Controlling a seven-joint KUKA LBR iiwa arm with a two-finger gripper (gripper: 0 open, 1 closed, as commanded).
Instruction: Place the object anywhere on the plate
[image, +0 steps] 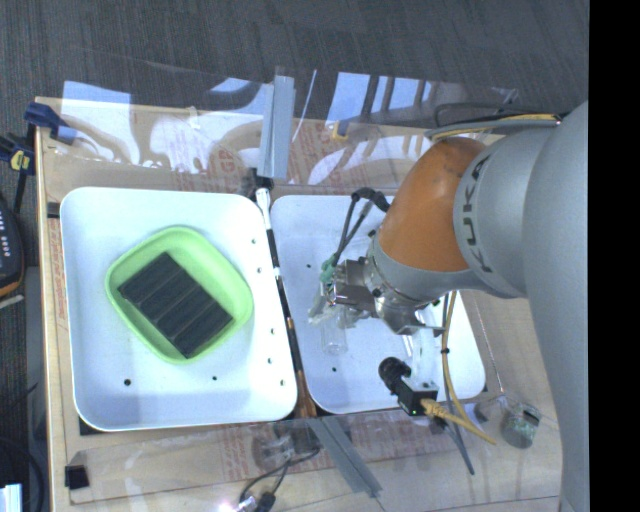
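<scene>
A lime-green plate (228, 268) lies in the left bin (90, 380). A dark grey ribbed slab (175, 303) lies flat on it, turned at an angle. My gripper (333, 322) hangs low over the left half of the right bin (300, 230), near the wall between the two bins. It points down at the bin floor. The grey arm with its orange band (430, 215) covers much of the right bin. No object shows clearly at the gripper's tip.
A black fitting (398, 380) with a yellow cable (447, 405) hangs by the right bin's front edge. Metal struts (278, 110) stand behind the bins. The bench edge carries tape and clamps.
</scene>
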